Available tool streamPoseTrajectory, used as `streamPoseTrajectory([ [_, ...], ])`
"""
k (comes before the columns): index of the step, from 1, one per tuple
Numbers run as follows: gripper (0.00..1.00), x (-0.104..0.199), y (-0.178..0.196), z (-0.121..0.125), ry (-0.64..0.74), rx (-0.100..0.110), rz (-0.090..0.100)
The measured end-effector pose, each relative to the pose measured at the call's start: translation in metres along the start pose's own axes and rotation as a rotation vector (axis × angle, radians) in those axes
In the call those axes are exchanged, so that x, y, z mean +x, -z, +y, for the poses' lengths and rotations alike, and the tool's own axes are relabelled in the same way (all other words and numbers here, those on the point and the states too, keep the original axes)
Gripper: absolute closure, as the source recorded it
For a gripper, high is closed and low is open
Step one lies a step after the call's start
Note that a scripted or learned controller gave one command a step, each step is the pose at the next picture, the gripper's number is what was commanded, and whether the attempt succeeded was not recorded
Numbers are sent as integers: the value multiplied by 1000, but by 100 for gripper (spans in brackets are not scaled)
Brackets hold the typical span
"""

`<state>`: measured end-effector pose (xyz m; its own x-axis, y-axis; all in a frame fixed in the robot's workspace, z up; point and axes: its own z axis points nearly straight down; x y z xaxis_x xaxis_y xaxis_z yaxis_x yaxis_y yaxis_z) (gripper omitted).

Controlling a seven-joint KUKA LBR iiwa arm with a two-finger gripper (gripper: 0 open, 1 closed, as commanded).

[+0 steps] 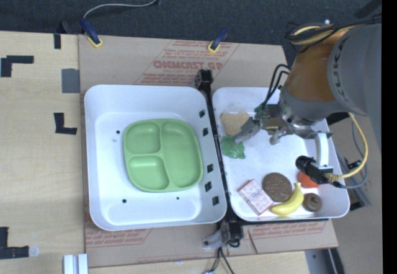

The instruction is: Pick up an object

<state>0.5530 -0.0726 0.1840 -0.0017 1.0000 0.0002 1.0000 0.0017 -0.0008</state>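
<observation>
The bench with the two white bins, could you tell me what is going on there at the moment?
A grey KUKA arm reaches in from the right over the right bin, its gripper open and low beside a tan object and a green object. Nothing sits between its fingers, so no pick has happened yet. Near that bin's front lie a banana, a brown disc and a small pink packet. The left bin holds a green divided plate.

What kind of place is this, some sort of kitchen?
Probably a robot test bench, not a kitchen: a grey arm reaches over two white bins, toy-like food such as a banana lies inside, and cardboard is clamped underneath.
</observation>
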Motion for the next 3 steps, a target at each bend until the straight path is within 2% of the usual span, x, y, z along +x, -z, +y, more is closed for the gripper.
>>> streamPoseTrajectory([
  [1, 0, -57, -98, -46, -3, -1, -1],
  [2, 0, -128, 19, -69, -2, -2, -2],
  [3, 0, -94, 6, 0, 0, 0, 0],
])
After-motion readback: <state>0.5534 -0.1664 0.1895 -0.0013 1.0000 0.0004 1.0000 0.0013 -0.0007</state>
